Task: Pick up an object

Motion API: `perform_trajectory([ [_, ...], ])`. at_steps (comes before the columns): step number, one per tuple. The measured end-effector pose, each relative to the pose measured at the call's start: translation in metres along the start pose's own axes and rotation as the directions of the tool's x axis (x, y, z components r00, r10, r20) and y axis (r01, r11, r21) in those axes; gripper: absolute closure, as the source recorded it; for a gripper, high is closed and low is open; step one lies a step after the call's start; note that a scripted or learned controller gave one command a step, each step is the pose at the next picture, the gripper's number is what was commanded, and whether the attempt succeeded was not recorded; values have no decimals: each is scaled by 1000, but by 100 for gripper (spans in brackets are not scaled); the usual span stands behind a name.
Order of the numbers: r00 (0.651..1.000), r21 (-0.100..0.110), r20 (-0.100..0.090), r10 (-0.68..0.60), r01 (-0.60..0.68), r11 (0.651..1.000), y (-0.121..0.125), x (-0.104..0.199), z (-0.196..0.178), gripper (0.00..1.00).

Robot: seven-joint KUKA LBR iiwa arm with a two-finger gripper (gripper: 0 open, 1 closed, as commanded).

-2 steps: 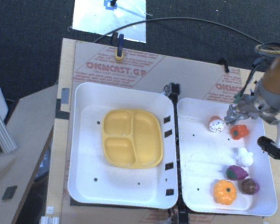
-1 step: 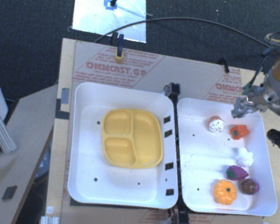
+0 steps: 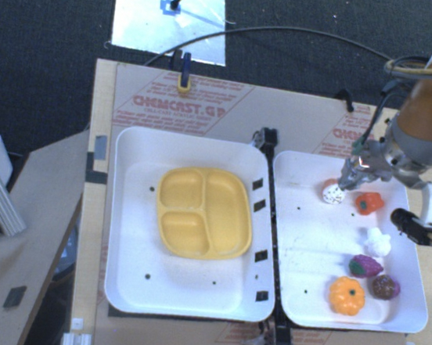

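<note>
the arm is reaching in over the right bin (image 3: 294, 300), and the gripper (image 3: 349, 182) is hanging low at that bin's far end, its tip right down at a small white speckled ball (image 3: 332, 194). the ball is sitting just below and to the left of the gripper tip, seemingly touching it, though i cannot tell whether anything is actually clasped or how the gripper is set. so the pick looks to be at the reaching stage: nothing is lifted yet, and the grasp and the raise are both left to do. just to the right of the gripper an orange-red piece (image 3: 368, 203) is lying, and further toward the near edge a white lump (image 3: 378, 243), a purple toy (image 3: 365, 266), a dark round thing (image 3: 384, 287) and a small orange pumpkin (image 3: 346, 295) are waiting. well off to the left, a yellow divided tray (image 3: 203, 212) is resting in the left bin (image 3: 124, 274).
</note>
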State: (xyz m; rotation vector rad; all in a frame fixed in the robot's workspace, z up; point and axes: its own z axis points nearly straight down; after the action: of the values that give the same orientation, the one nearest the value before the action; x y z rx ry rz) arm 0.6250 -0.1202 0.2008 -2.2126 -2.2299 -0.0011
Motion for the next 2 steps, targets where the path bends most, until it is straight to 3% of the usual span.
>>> perform_trajectory([
  [1, 1000, 1, -1, -1, 1, 1000, -29, 50, -11, 100],
  [2, 1000, 0, -1, -2, 2, 1000, -41, 104, -14, 100],
])
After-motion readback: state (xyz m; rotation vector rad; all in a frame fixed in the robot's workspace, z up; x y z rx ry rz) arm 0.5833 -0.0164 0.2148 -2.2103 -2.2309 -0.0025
